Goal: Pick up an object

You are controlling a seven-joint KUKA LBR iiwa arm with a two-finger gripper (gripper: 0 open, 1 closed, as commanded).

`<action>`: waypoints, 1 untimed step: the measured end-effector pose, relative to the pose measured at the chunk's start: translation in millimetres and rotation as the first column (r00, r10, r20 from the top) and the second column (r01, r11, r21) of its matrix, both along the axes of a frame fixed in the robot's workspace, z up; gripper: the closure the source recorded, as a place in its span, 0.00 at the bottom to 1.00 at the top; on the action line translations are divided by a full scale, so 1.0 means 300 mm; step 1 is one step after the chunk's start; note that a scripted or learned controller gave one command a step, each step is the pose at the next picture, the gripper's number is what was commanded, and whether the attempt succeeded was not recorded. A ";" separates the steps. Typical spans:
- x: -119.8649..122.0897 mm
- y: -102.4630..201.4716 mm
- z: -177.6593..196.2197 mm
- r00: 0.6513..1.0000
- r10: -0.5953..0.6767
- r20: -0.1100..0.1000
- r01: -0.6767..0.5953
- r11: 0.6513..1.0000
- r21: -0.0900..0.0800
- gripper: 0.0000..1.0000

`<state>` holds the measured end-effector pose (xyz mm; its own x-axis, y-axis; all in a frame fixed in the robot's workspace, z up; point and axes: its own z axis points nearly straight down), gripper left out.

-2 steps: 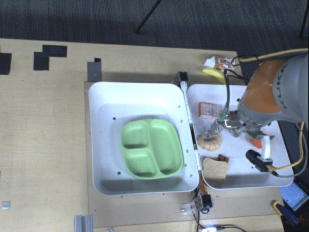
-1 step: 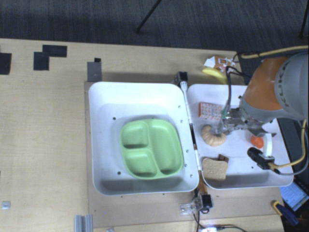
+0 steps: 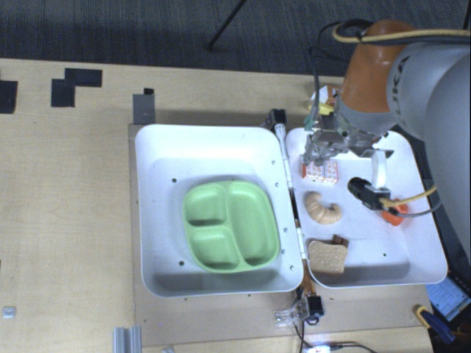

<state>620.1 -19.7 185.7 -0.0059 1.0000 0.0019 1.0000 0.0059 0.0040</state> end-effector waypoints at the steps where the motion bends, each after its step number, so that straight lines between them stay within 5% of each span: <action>1: -0.002 -0.004 -0.003 1.000 -0.001 -0.002 0.001 1.000 -0.001 0.00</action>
